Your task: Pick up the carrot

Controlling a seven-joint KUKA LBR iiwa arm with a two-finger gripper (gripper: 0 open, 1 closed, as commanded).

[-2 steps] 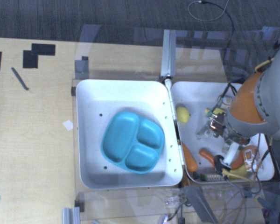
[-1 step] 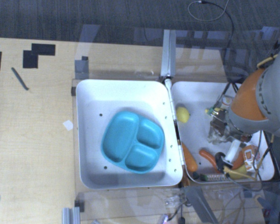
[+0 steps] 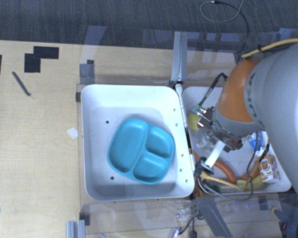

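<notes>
The carrot (image 3: 225,169) is an orange, slightly curved piece lying near the front edge of the right bin (image 3: 284,183). My gripper (image 3: 207,144) hangs low over the left part of that bin, just behind and to the left of the carrot. The grey arm with its orange band (image 3: 237,94) covers most of the bin. Nothing shows between the gripper and the carrot that tells a hold.
The left bin (image 3: 94,133) holds a blue divided plate (image 3: 141,150). In the right bin lie a yellow-green fruit (image 3: 193,119) by the left wall, a blue item (image 3: 254,142), a brown-and-white packet (image 3: 268,168) and a yellow piece (image 3: 222,181) at the front.
</notes>
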